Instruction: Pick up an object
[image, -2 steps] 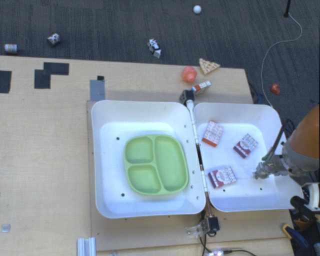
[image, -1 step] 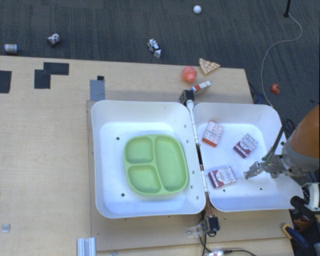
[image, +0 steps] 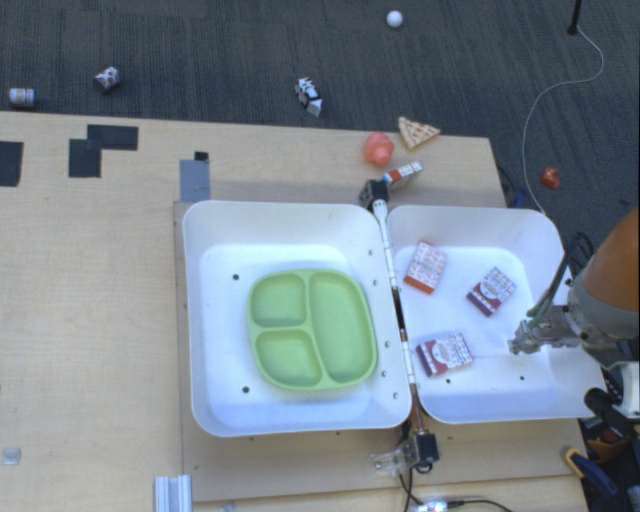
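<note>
Three small packets lie in the right bin (image: 540, 235). A red and white box (image: 426, 267) sits near the bin's upper left. A dark red packet (image: 491, 291) rests at its middle, and a dark red and white box (image: 444, 353) lies at the lower left. My gripper (image: 527, 338) hangs over the right part of this bin's floor, to the right of the lower box and below the middle packet. It touches none of them. The arm with its orange band (image: 615, 262) comes in from the right edge.
A green divided plate (image: 312, 328) fills the middle of the left bin (image: 215, 300). Behind the bins on the bench lie a red ball (image: 378, 148), a toy pizza slice (image: 418, 131) and a small tube (image: 402, 175). Small items are scattered on the dark floor beyond.
</note>
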